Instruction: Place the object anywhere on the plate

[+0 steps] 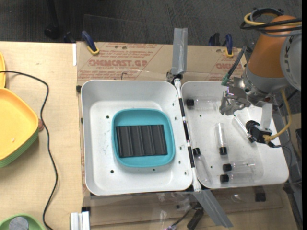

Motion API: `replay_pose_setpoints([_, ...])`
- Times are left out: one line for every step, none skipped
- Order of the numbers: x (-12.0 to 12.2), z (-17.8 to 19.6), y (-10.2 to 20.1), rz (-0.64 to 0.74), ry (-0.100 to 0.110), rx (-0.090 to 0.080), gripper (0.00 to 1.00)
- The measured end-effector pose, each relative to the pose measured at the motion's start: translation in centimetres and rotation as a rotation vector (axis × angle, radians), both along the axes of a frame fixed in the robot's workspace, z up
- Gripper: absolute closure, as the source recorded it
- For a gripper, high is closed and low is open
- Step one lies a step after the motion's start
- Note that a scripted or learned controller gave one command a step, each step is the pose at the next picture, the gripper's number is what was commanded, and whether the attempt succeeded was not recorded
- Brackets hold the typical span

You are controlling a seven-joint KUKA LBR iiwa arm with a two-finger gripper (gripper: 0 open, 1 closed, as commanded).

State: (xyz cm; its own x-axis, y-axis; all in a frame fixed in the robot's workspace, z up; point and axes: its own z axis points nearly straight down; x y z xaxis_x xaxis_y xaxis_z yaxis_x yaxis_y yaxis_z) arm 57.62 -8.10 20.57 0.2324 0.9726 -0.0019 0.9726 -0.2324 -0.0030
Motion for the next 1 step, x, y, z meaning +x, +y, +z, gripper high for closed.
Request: replay_pose_setpoints([0.00,0.00,0.00,0.000,0.000,0.000,0.00])
